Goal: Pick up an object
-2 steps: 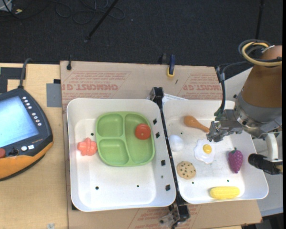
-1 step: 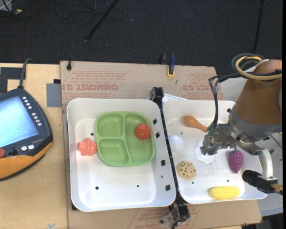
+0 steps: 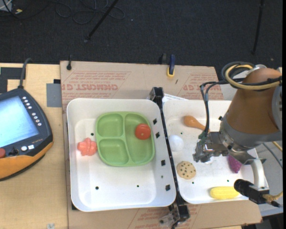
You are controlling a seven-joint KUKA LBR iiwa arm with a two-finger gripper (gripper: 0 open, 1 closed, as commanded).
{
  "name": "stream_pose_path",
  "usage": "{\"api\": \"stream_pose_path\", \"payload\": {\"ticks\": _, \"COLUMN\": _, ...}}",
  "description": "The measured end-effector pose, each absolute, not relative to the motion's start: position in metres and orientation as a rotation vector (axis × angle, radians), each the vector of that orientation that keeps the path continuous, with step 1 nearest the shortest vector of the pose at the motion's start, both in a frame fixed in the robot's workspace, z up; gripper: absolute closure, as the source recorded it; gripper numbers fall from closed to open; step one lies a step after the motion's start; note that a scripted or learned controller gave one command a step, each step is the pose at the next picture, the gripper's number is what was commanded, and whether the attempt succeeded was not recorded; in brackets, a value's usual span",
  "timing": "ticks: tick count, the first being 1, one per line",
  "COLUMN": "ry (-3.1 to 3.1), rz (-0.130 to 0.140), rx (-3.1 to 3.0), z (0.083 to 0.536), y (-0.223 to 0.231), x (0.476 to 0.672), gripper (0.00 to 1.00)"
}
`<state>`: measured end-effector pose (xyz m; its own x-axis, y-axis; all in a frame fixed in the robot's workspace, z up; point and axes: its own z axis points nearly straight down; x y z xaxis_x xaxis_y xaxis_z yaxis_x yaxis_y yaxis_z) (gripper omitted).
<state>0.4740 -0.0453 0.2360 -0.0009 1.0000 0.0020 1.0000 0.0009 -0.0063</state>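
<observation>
My gripper hangs low over the middle of the right bin, under the orange-banded wrist. Around it lie a cookie just to its lower left, a white ball to its left, an orange drumstick-shaped toy above it, a purple piece to its right and a yellow corn cob near the bin's front edge. Nothing shows between the fingers from this angle.
The left bin holds a green divided plate with a red tomato in its upper right compartment, and a pink toy beside the plate. A teach pendant rests at the far left.
</observation>
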Motion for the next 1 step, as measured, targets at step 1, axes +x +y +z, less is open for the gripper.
{"api": "stream_pose_path", "payload": {"ticks": 1, "ry": -2.218, "rz": 0.004, "rx": -2.220, "z": 0.2366, "y": -0.0475, "x": 0.4758, "gripper": 1.00}}
